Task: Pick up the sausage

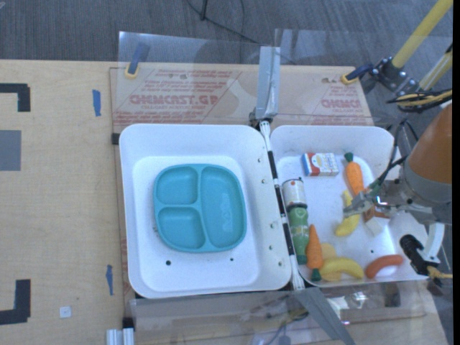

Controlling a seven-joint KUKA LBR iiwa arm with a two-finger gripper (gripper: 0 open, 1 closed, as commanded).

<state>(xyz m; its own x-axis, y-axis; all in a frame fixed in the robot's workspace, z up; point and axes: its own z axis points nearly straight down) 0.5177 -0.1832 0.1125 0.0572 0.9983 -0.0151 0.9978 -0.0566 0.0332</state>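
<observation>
The sausage (384,266), reddish-orange and curved, lies in the near right corner of the right bin (327,134). My gripper (359,206) hangs over the middle right of that bin, up and to the left of the sausage and apart from it. It sits just above a yellow toy piece (348,226) and beside a small brown and white piece (374,226). The grey arm with its orange band (437,153) comes in from the right edge.
The right bin also holds a carrot (353,177), a red, white and blue carton (320,164), a silver can (293,192), a green bottle (297,225), a second carrot (314,244) and a banana (342,268). A teal divided plate (200,207) lies in the left bin (136,192).
</observation>
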